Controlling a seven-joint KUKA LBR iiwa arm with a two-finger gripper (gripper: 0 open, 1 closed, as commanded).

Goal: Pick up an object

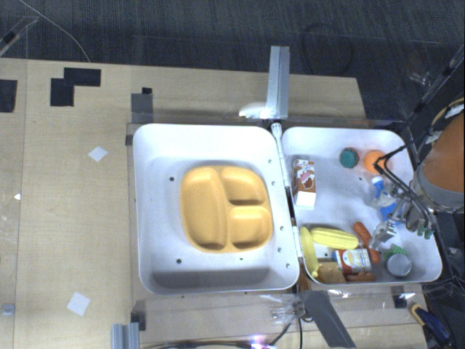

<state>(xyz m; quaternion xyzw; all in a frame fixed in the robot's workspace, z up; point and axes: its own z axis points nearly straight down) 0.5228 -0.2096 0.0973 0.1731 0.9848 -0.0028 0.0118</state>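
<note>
Approach step: I had the gripper (392,224) low in the right bin (327,140), by the sausage (362,232). Claw state: can't tell. Next needed a centred descent.

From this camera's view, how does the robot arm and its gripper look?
The arm is a rounded body with an orange band, coming in from the right. Black cables loop around it. The gripper is a small metallic assembly with blue and green parts, above the right bin.
</note>
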